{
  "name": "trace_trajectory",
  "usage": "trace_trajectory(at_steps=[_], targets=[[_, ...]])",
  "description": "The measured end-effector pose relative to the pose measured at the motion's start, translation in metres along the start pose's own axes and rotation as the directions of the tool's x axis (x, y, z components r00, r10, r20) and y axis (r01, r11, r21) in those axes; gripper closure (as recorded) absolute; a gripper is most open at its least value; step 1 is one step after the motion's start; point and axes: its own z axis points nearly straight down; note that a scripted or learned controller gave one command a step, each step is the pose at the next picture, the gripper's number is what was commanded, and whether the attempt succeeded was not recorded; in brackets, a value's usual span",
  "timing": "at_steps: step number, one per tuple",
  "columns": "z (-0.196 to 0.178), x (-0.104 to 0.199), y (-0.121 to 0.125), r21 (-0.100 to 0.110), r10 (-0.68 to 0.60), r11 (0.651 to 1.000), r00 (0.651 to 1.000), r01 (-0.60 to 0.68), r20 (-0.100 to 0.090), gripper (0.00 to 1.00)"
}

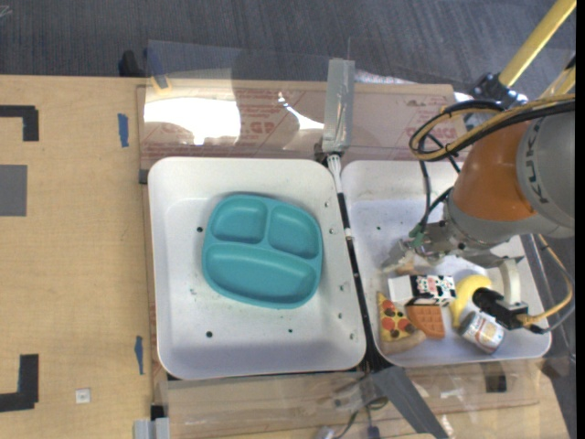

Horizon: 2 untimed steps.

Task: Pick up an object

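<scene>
Approach step: we see the grey two-finger gripper above the right white bin's toys; jaw state indiscernible; next, a descent.

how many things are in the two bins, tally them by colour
teal divided plastic plate, left bin: 1
yellow rounded toy: 1
black and white toy: 1
orange-brown waffle piece: 1
pizza slice toy, red spots: 1
silver can: 1
total: 6, possibly more under the arm

Smooth matt teal plastic plate
</scene>
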Motion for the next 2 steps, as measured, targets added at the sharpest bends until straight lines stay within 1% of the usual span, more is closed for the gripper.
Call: trace_trajectory(at_steps=[1,2], targets=[[-0.012,0.000,0.002,-0.007,0.000,1.000,1.000,0.000,0.002,1.00],[-0.099,0.067,0.042,0.000,0.140,0.990,0.990,-0.140,-0.002,1.00]])
